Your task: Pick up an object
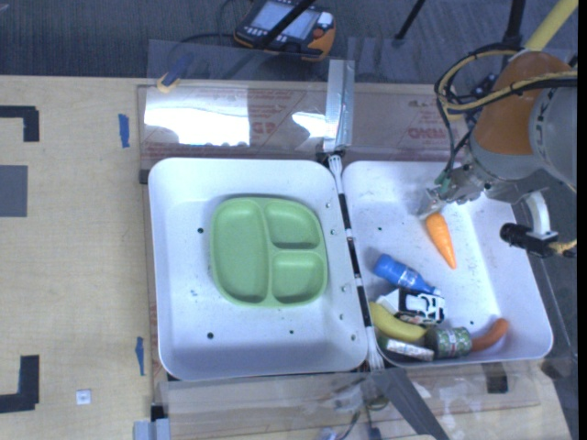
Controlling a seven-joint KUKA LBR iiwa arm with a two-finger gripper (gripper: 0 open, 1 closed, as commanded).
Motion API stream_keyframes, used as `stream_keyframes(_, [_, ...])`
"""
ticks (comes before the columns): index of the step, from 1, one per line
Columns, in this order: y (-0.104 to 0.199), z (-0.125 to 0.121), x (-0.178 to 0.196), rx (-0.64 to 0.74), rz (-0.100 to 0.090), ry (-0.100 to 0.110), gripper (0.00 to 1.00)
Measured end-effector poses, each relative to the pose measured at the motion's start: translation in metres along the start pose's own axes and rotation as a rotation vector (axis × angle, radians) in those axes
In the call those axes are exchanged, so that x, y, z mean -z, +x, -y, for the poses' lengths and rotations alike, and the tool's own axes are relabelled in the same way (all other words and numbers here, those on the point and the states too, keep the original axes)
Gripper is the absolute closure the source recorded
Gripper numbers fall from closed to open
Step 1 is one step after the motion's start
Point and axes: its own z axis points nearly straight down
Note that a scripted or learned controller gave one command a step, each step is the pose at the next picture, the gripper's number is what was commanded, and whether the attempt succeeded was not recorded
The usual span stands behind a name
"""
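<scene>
An orange carrot (441, 237) is in the right bin (514, 273), slanting from upper left to lower right. Its thick end comes right up to my gripper (450, 191), which reaches in from the right at the bin's back part. I see a bit of green at the gripper's tip, just above the carrot's end. The grey arm with its orange band (510, 108) rises behind it. Whether the carrot rests on the bin floor or hangs from the gripper is unclear.
Near the right bin's front lie a blue bottle (402, 272), a banana (393, 323), a black-and-white item (423, 305), a green can (451, 341) and a reddish sausage shape (496, 330). The left bin (174, 273) holds a green divided plate (270, 250).
</scene>
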Motion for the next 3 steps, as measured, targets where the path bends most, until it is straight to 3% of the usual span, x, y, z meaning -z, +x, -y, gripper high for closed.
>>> stream_keyframes(1, [0.033, 0.03, -0.007, 0.181, 0.004, -0.001, 1.0])
stream_keyframes(2, [0.101, 0.028, 0.14, 0.141, -0.002, 0.007, 1.0])
stream_keyframes(3, [0.117, 0.035, 0.158, -0.099, 0.0, 0.007, 1.0])
